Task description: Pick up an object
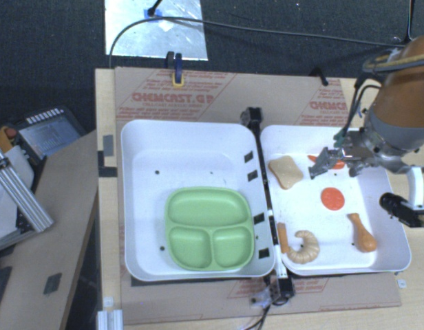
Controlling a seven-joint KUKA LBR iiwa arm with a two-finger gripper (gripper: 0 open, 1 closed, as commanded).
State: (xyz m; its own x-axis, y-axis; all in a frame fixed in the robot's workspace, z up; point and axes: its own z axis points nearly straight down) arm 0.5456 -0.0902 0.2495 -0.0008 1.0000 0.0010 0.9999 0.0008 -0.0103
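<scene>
We see the pincer [329, 162] hanging over the right bin [398, 253], but we cannot tell how it is set or whether it touches anything; a red-orange piece [336, 162] shows just beside it. In that bin we count one tan bread slice [286, 171], one red-orange disc [332, 198], one croissant [303, 247], one drumstick [362, 232] and one small orange stick [282, 237]. The left bin [140, 184] on the tabletop [219, 91] holds one green divided tray [208, 227].
</scene>
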